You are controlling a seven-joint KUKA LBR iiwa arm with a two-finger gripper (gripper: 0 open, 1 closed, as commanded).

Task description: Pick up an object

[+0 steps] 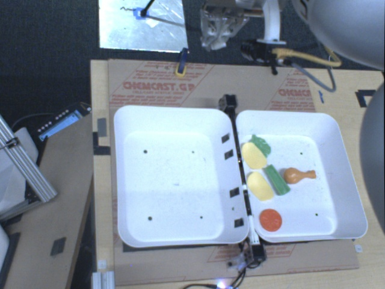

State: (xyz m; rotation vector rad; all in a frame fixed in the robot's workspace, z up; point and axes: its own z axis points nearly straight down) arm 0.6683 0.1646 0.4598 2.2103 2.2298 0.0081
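In the right bin [337, 161], nearest first, lie a red disc [271, 220], two yellow pieces [260, 186], a green stick [277, 179] and an orange drumstick [298, 174]. My gripper [219, 32] hangs beyond the bins, grip unreadable. I should take the disc: it lies apart.

A shiny metal sheet [142, 15] lies beyond the cardboard [198, 83].

2 yellow pieces [254, 155], green stick [277, 179], orange drumstick [298, 174], red disc [271, 220]
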